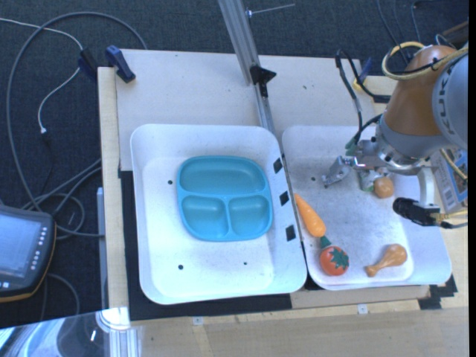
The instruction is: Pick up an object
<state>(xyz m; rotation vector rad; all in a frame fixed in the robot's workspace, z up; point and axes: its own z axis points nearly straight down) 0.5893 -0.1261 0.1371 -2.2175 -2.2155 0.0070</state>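
Two white bins sit side by side on the table [186, 88]; we take the right bin [416, 270] as our landmark. Left bin [156, 222] touches its left edge and carries a blue divided tray [223, 197], three compartments, sitting flat, well left of the right bin.

We see the arm [420, 103], grey with an orange band, coming in over the right bin's upper right corner. Its hand [355, 168] hangs over the upper middle of the right bin, tilted toward the bin's left. We cannot tell whether the hand is open or closed, and we see nothing clearly in it.

Objects inside the right bin:
- carrot [309, 216], orange, lying diagonally against the left wall.
- tomato-like red toy [335, 260] with a green top, at the lower left, just below the carrot's leafy end.
- tan drumstick-shaped toy [387, 259], lower right, near the front wall.
- small tan round piece [383, 187], upper right, just beside the hand; contact unclear.
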